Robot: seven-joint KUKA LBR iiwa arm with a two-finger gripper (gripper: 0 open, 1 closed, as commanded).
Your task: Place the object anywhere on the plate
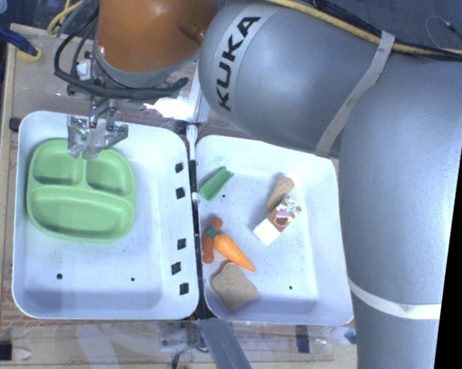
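Note:
A green divided plate [82, 199] lies in the left white bin [99, 289], toward its far left. My gripper [95, 141] hangs over the plate's far rim, right above the ridge between its two small compartments. Nothing can be made out in the gripper from this angle. The loose objects lie in the right bin [308, 274]: a green block [214, 182], a tan cone-shaped piece [280, 189], a white carton with a red print [277, 220], an orange carrot [234, 252] beside a small red-orange piece [210, 241], and a brown bread slice [234, 286].
The arm's large grey and orange body covers the far side of both bins and the whole right side. A ridge with black clips [183, 215] separates the bins. Yellow and black cables [73, 7] run at the back left.

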